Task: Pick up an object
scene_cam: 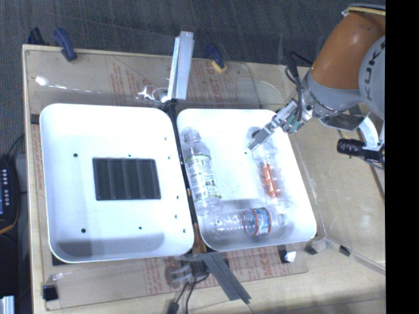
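The right bin (229,120) holds three clear plastic bottles. One with a white and green label (198,167) lies along the bin's left wall. Another with a blue label (245,222) lies across the front. A third with an orange label (270,175) lies by the right wall, its cap end pointing to the back. My gripper (260,138) reaches in from the right and hangs just over the cap end of the orange-labelled bottle. Nothing shows between its fingers.
The left bin (65,136) has a dark ribbed rectangular pad (126,178) on its floor. A metal divider post (181,65) stands at the back between the bins. Blue clamps (65,43) sit on the bench's rear edge.
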Motion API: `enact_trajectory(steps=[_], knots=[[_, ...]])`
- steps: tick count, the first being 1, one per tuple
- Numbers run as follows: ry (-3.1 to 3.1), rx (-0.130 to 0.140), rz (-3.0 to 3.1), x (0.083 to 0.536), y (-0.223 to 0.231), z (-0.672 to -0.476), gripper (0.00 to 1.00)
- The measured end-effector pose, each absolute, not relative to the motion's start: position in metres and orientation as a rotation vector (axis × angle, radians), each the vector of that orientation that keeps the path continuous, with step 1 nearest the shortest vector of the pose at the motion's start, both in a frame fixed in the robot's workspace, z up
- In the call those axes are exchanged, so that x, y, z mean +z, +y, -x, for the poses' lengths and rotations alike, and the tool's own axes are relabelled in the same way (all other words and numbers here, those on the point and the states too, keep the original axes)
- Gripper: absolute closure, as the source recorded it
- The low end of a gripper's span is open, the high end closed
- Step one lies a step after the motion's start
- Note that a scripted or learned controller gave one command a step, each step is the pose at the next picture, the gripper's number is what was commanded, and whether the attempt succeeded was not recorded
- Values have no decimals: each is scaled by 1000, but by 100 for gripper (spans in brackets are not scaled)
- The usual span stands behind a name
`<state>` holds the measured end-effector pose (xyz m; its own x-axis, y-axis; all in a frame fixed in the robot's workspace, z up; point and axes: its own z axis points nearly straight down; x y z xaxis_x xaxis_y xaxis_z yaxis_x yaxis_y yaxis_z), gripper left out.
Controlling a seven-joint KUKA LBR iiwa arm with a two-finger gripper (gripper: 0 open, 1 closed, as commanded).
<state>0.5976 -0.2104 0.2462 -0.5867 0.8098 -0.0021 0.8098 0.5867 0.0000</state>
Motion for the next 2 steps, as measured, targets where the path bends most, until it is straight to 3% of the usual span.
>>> enact_trajectory(steps=[1, 2], knots=[[2987, -1, -961, 298, -197, -609, 0], [3065, 0, -702, 156, -210, -541, 0]])
